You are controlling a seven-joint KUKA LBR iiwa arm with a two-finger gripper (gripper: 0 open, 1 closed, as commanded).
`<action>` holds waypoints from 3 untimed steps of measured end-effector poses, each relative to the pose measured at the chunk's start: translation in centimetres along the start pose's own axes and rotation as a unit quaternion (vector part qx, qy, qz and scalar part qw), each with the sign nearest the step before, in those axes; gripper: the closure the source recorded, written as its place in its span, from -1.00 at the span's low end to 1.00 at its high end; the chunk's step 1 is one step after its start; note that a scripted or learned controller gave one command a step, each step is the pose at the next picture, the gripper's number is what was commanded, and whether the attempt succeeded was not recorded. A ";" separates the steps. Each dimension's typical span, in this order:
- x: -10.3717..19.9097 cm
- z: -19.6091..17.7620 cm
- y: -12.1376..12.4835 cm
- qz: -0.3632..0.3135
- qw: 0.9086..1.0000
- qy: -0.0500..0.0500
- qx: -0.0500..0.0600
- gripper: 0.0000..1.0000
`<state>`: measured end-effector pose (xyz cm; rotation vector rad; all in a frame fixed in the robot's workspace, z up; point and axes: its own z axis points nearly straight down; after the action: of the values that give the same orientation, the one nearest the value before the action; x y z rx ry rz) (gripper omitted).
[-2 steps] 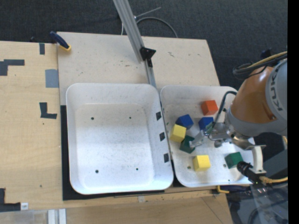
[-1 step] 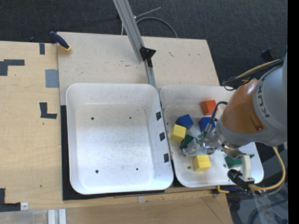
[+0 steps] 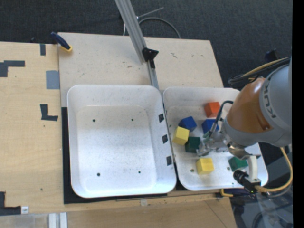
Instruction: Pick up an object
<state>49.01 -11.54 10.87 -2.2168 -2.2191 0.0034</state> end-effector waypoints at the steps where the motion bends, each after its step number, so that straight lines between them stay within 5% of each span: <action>1: -0.4 -4.9 0.9 0.000 1.000 -0.001 -0.004 1.00; 3: 0.0 -11.3 1.2 0.000 1.000 -0.001 -0.003 1.00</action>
<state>50.25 -11.55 22.14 -2.2206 -2.2238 -0.0014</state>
